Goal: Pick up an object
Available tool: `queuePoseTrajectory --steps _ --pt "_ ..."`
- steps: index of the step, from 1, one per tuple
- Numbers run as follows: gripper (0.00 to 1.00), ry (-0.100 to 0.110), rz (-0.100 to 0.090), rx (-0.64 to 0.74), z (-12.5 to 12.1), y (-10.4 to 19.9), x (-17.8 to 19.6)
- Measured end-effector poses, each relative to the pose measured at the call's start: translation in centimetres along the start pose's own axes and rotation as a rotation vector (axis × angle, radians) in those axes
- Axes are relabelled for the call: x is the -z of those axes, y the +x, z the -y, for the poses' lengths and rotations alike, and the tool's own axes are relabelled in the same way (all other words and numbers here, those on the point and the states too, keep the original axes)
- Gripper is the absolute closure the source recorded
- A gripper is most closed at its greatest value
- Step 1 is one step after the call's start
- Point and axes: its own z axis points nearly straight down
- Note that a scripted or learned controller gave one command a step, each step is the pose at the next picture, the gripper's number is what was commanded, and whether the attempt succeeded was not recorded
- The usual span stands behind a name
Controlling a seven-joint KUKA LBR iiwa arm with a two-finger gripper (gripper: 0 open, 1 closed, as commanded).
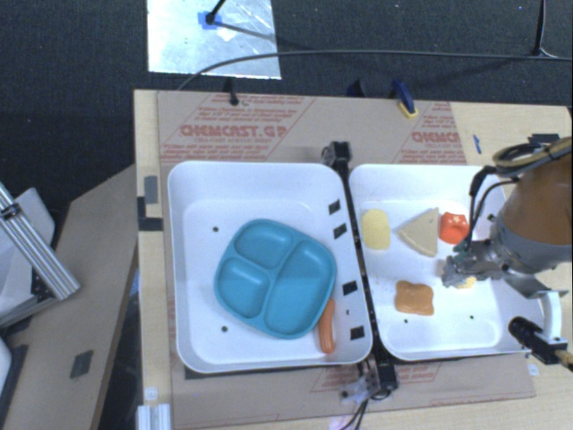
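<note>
White plastic forms the two shallow bins side by side on a bench, and the right bin (pixel 394 334) serves as the landmark here. Inside it, near its left wall, lies a pale yellow rounded block (pixel 375 229). Just right of that sits a cream wedge-shaped piece (pixel 421 233), with a small red-orange object (pixel 453 227) touching the wedge's right side. Toward the bin's front lies an orange-brown lumpy piece (pixel 414 298). The grey arm's gripper (pixel 462 270) hangs low over the bin's right half, just beside the red-orange object; a bit of yellow shows beneath it. To the right bin's left, the left bin (pixel 192 240) holds a blue divided plate (pixel 275 277) and an orange sausage-shaped toy (pixel 328 326).
</note>
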Motion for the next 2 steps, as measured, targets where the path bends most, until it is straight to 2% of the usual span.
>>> queuePoseTrajectory --steps 1,2 --pt "1.00 -0.004 0.001 0.002 -0.4 0.3 6.4" --pt "1.00 -0.002 0.000 0.002 -0.7 0.5 10.7"
